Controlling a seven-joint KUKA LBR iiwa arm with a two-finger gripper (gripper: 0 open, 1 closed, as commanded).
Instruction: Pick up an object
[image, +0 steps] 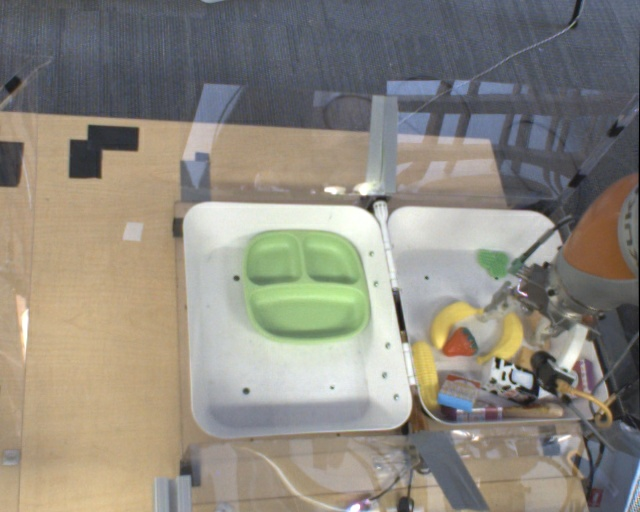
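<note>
The right bin (440, 240) holds several small things. A yellow banana (452, 318) curves round a red strawberry (460, 343). A second yellow piece (512, 338) lies just right of them. An ear of corn (425, 368) rests against the bin's left wall. A small green piece (492, 262) sits toward the back. A black-and-white toy (510, 377) and a blue and red item (462, 402) lie at the front. My gripper (512, 298) reaches in from the right, low over the bin, just above and right of the banana and strawberry. Nothing visibly hangs from it.
The left bin (215, 300) bears a green divided plate (305, 285). The grey arm with its orange band (605, 245) covers the right bin's right edge. A metal divider (392, 300) separates the two bins. Cables (575, 390) trail at the front right corner.
</note>
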